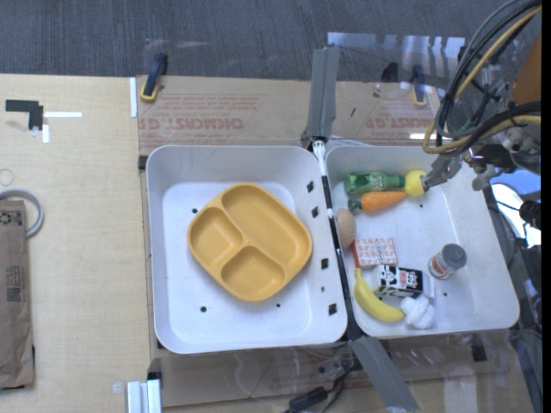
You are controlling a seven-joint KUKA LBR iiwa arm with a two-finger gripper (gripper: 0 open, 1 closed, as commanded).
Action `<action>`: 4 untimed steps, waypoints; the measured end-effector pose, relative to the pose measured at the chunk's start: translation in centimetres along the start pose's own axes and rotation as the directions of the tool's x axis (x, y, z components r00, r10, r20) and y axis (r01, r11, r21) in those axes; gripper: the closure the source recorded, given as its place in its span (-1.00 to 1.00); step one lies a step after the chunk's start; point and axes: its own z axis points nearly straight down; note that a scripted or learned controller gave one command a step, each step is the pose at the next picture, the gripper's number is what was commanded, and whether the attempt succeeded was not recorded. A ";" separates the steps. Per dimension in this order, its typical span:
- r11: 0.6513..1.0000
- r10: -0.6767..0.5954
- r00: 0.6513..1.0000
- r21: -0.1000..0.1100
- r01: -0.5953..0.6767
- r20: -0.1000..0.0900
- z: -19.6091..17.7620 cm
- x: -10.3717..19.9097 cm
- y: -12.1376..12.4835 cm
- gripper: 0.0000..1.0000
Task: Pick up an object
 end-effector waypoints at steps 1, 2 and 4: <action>0.924 0.383 0.924 -0.001 -0.383 0.002 -1.5 -9.0 0.1 -1.00; 0.955 0.296 0.955 -0.001 -0.296 0.002 0.3 -6.9 6.4 -1.00; 0.953 -0.302 0.953 -0.014 0.302 0.010 18.4 -5.1 10.1 -1.00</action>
